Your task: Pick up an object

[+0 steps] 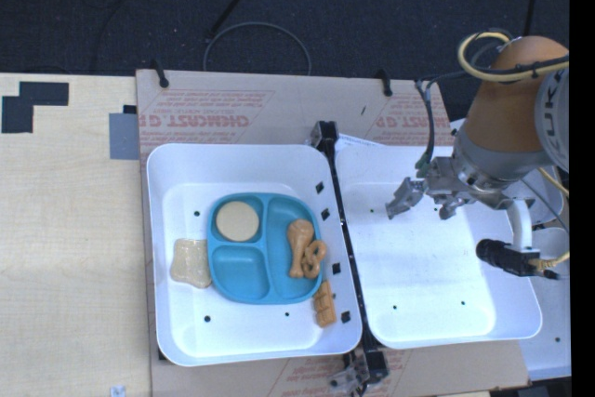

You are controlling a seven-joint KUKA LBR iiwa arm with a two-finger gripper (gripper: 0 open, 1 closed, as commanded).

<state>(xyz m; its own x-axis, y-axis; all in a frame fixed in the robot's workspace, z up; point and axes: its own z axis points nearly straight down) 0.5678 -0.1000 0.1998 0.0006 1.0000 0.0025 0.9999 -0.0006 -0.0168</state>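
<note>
red print runs across the cardboard sheet (242,112) under the 2 bins, along its far edge. it is upside down and mirrored from this view, in large block letters, and repeats to the right near (409,118); the letters cannot be made out with certainty. more of the same red print shows on the near edge of the cardboard, partly hidden. dark letters stand on the arm (556,121) at the right edge, cut off and unreadable.

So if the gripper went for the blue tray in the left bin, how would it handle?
The blue tray looks like rigid moulded plastic, so probably stiff. It is wide and shallow, so likely only a rim grasp works. Lifted by one edge, it would probably tilt and spill its food.
</note>
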